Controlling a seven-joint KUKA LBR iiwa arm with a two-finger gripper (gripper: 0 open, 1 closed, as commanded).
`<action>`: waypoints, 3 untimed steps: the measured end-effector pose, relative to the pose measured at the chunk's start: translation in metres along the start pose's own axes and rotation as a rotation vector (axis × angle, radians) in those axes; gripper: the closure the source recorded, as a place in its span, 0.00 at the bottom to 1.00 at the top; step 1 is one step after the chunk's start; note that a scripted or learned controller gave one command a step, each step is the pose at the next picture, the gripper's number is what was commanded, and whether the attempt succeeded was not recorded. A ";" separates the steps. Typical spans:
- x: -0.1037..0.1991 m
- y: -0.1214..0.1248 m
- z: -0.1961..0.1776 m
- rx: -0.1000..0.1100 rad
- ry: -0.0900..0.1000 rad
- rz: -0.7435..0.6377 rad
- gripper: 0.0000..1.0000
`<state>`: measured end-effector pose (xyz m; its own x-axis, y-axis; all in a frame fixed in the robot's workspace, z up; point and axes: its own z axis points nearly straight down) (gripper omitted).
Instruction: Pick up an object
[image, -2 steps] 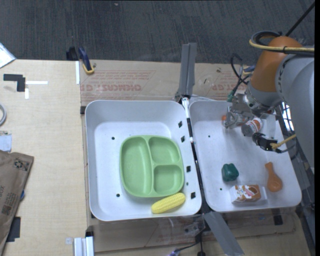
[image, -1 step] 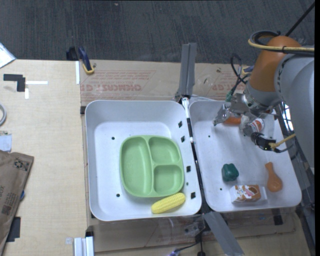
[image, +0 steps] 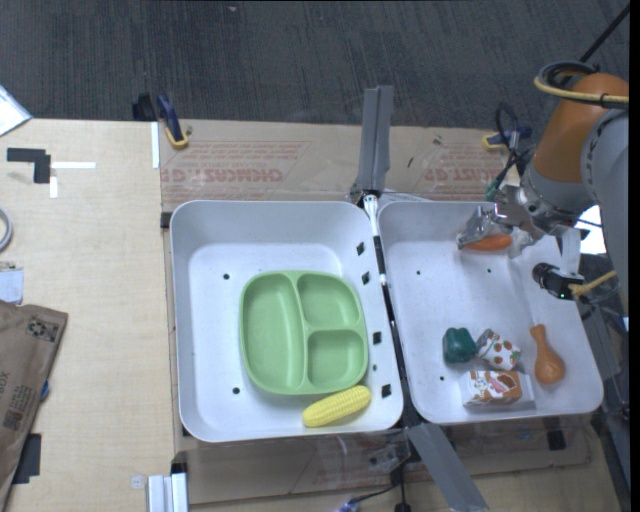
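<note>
The left bin (image: 190, 300) holds a green divided plate (image: 303, 332) and a corn cob (image: 336, 406). In the right bin (image: 430, 390) lie a green toy (image: 459, 345), a packet (image: 495, 385) and an orange drumstick (image: 546, 356). Up at its far right, the pincer (image: 487, 232) pinches an orange object (image: 490, 241), lifted above the bin floor.

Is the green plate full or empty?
Empty. The green plate shows bare in all three compartments; the yellow corn lies beside it in the left bin.
</note>
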<state>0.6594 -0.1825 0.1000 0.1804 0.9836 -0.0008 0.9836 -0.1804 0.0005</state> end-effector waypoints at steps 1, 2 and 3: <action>0.001 0.000 -0.008 0.001 -0.002 -0.004 1.00; -0.023 0.006 0.003 0.011 0.014 0.018 1.00; -0.020 0.006 0.003 0.012 0.017 0.016 0.00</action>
<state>0.6621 -0.2037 0.0968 0.1964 0.9804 0.0157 0.9805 -0.1962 -0.0114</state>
